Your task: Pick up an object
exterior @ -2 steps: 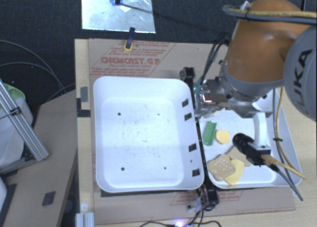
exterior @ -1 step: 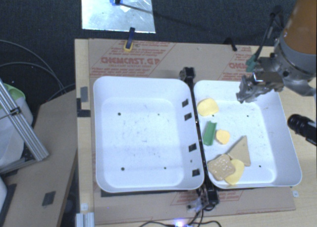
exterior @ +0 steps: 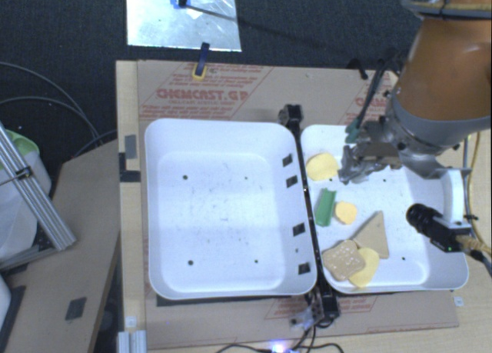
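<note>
The arm (exterior: 450,59) reaches in from the right, its orange band high over the far-right corner of the right bin (exterior: 411,263). The gripper (exterior: 347,173) hangs low over that bin's far-left part. Released or clenched? From this slant it cannot be told.

Just left of the gripper lies a pale yellow round piece (exterior: 323,165), close against its tip, though contact cannot be made out. All 6 objects sit in the right bin, grouped toward its left side. Nearer than the yellow round piece lies a green block (exterior: 325,207), hard by the wall between the 2 bins. Just right of it is a small yellow disc (exterior: 346,212). Nearer again comes a tan wedge (exterior: 374,234). Then there is a tan square cracker (exterior: 343,259) with a yellow slice (exterior: 366,267) tucked at its right edge, touching it.

The left bin (exterior: 223,213) sits alongside, white, its floor speckled with small dark marks.
</note>
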